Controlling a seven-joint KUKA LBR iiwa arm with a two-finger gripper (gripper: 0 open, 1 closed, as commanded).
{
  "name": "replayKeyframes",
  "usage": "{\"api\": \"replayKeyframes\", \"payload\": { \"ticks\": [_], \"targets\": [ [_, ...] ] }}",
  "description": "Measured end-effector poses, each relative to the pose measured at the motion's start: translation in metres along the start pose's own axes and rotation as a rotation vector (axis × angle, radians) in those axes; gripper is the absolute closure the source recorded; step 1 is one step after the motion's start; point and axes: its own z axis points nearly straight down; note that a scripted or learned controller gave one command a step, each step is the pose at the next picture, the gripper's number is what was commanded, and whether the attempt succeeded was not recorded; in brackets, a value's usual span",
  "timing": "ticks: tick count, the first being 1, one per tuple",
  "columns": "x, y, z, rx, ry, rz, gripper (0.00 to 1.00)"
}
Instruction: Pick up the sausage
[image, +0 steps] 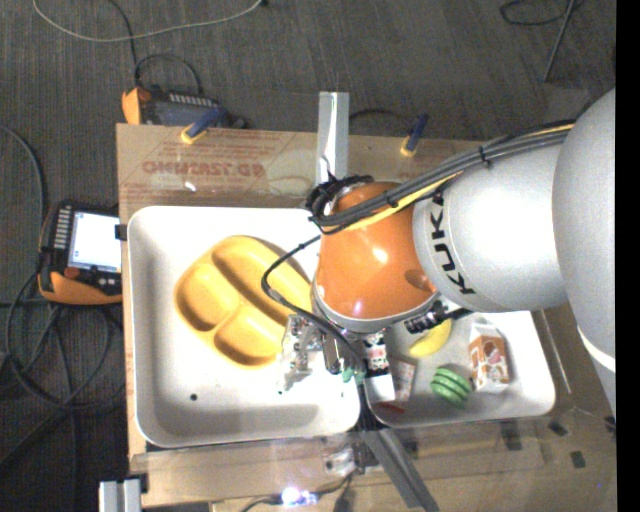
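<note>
Two shallow white bins sit side by side on the bench: the left bin (150, 400) and the right bin (535, 395). The arm (500, 240) comes in from the right, its orange band (370, 265) hanging over the border between the bins. The gripper (300, 365) is low over the floor of the left bin, near its right wall and just beside the near edge of the yellow divided plate (225, 295). Its metal fingers point down toward the white floor; whether they are spread or closed cannot be told, and nothing can be seen between them.

Plate lies flat in the left bin, its right part hidden under the orange band. A small dark speck (193, 397) marks the bin floor near the front.

Right bin contents, partly covered by the arm: a green round object (452, 385), a yellow object (432, 340) tucked under the wrist, a small carton with orange print (488, 362), and a red and white item (385, 385) by the left wall. No item can be identified with confidence as the sausage; its position cannot be told.

A handheld pendant with a lit screen (85, 255) lies on the floor left of the bench.
</note>
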Motion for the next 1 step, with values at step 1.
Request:
{"api": "replayKeyframes", "payload": {
  "ticks": [1],
  "targets": [
    [-0.0003, 0.0303, -0.0768, 0.000, -0.003, -0.242, 1.00]
  ]
}}
